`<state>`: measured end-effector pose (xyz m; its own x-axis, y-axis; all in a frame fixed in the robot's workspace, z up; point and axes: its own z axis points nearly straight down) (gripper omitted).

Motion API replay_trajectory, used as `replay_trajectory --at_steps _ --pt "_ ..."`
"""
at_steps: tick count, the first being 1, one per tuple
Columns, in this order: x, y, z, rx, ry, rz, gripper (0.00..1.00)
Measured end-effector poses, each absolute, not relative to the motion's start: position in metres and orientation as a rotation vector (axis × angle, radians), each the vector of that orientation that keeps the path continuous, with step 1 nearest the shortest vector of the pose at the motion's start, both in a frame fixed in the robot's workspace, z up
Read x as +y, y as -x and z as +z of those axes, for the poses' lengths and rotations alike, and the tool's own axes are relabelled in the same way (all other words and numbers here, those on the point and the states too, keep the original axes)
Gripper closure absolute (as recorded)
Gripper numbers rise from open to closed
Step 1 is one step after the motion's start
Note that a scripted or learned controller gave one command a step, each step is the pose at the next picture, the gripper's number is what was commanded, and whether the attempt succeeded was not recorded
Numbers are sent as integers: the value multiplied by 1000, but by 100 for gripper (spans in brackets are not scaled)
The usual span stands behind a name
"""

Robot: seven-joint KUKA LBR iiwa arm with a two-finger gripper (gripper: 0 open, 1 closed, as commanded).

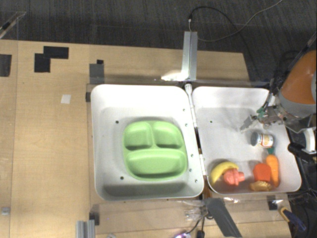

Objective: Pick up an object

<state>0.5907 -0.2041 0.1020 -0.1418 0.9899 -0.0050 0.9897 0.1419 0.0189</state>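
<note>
Green tray (pixel 154 149), yellow banana (pixel 221 170), orange carrot (pixel 273 166) (white bins (pixel 106 133))

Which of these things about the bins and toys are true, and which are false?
1. A green divided tray lies in the left bin. True.
2. The banana lies in the left bin. False: it lies in the right bin, near its front edge.
3. The carrot is orange. True.
4. The green tray has five compartments. False: it has three, two small ones and one long one.
5. A pink toy touches the banana. True.
6. The small can stands on the green tray. False: it lies in the right bin, below the gripper.
</note>
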Motion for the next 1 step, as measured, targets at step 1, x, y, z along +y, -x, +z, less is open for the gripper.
replay_trajectory --at_steps 1 --pt "-206 -532 91 2384 -2033 7 0"
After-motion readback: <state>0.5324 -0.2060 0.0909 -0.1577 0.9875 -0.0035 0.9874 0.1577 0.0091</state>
